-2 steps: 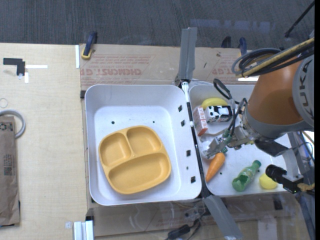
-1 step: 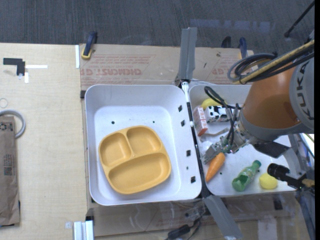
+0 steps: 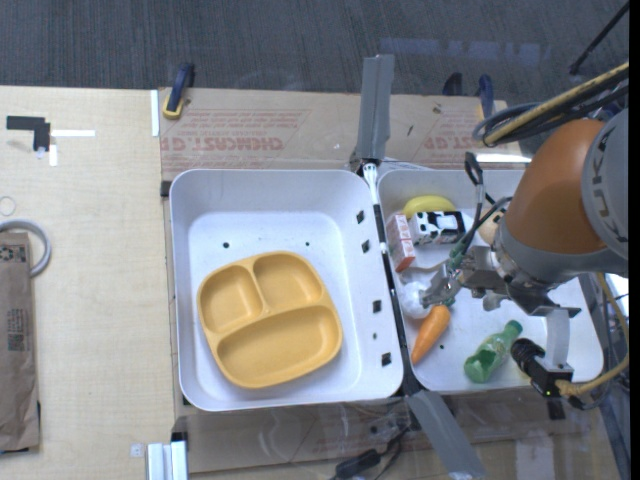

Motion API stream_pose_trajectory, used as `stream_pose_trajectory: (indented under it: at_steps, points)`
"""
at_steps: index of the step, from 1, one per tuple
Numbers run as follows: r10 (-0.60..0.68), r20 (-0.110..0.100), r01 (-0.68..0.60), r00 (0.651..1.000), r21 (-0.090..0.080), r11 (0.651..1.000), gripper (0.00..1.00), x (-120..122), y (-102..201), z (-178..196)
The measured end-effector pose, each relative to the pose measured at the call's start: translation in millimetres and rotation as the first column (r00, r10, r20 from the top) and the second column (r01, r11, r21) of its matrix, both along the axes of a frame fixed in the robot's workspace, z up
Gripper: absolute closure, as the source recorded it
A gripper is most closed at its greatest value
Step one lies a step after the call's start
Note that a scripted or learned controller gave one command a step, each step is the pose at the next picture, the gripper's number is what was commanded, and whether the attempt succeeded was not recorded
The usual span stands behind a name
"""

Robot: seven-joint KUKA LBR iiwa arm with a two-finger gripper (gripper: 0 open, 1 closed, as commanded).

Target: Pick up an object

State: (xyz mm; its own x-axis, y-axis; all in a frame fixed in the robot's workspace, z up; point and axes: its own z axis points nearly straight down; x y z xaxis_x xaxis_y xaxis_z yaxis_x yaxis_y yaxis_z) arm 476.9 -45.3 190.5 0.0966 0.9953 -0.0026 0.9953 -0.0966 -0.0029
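Observation:
My gripper point(image 3: 442, 288) is low in the right bin point(image 3: 450, 380), near its left wall. It hovers just above the top end of an orange carrot point(image 3: 428, 335) and next to a small white object point(image 3: 412, 294). Whether it touches either one I cannot tell. A green bottle point(image 3: 490, 354) lies to the right of the carrot, under the arm. At the back of this bin are a yellow banana point(image 3: 428, 205), a black-and-white cow toy point(image 3: 440, 226) and a small red-and-white box point(image 3: 400, 241).
The left bin point(image 3: 200, 203) holds a yellow divided plate point(image 3: 268, 318). The grey and orange arm point(image 3: 560, 208) covers the right side of the right bin. A brown paper bag point(image 3: 15, 338) lies at the bench's far left.

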Motion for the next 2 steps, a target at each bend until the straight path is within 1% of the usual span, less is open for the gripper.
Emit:
stream_pose_trajectory:
  at_steps: [1, 2]
  points:
    - [0.395, -0.001, -0.395, 0.919, 0.003, 0.919, 0.0, 0, 0, 0]
    - [0.674, 0.001, -0.674, 0.739, 0.003, 0.739, 0.0, 1, 16, 1]
